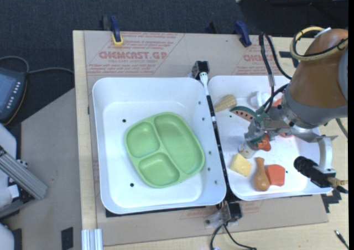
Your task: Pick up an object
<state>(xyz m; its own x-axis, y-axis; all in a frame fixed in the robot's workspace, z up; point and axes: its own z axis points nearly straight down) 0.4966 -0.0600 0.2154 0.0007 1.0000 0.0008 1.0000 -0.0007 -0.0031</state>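
Arm [318,77]: grey with an orange band, nearest the lens, reaching in from the right over the right bin.
Desk [138,55]: brown board carrying two white bins side by side.
Left bin [105,133]: holds a green divided plate [163,149] lying flat in its middle.
Right bin [232,185]: holds small toy foods near the front, a yellow cheese wedge [241,165], a brown drumstick [260,175] and an orange block [275,174]; a tan piece [225,102] and a watermelon slice [241,113] lie further back.
Claw [255,138]: low over the right bin, just above a small red piece [264,144]; cannot tell whether it is open, closed or gripping.
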